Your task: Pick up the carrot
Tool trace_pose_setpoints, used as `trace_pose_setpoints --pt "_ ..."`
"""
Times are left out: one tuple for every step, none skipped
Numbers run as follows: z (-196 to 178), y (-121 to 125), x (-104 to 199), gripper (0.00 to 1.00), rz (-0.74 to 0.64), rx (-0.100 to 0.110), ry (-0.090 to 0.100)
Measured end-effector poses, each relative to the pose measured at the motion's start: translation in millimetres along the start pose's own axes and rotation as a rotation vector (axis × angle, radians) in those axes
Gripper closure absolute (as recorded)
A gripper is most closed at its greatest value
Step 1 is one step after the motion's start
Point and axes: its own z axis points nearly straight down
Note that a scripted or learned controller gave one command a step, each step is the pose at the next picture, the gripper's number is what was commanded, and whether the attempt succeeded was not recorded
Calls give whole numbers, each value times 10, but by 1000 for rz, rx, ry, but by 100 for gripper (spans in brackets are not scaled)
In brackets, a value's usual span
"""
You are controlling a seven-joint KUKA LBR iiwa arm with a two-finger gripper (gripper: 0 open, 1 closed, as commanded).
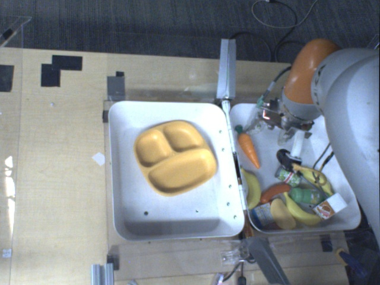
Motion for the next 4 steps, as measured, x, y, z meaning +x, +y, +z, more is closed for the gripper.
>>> trace_pose_setpoints --pt "-8 -196 31 0 12 -1 -1" --pt "-122 -174 62 100 8 -6 4" --pt "-120 -174 59 0 8 -6 3" --pt "-8 -238 27 0 30 -1 0"
